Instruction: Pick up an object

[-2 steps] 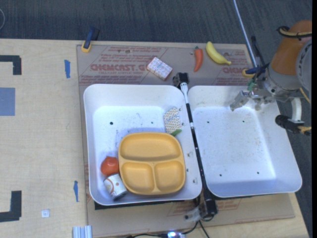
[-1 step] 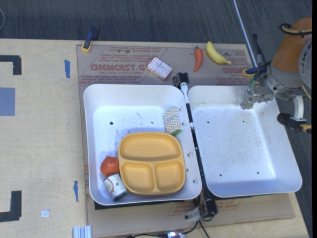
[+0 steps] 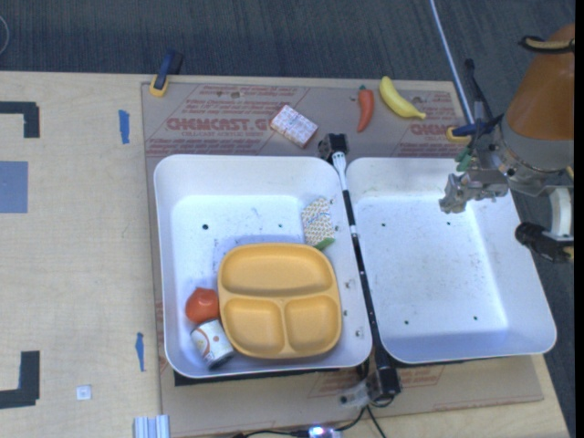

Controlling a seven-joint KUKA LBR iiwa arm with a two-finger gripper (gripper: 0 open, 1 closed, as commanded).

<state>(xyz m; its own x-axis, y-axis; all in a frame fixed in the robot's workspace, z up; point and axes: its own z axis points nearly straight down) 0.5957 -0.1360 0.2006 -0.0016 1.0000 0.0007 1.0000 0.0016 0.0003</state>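
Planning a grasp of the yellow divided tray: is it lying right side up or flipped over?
Right side up. The yellow divided tray lies flat in the left bin, its three compartments facing upward.

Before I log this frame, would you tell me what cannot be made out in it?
- Gripper, camera view: small and blurred over the right bin; what it holds, if anything, cannot be told.
- Arm: cut off by the right edge.
- Small can: label too small to read, partly tucked beside the yellow tray.
- Patterned item: too small to identify.
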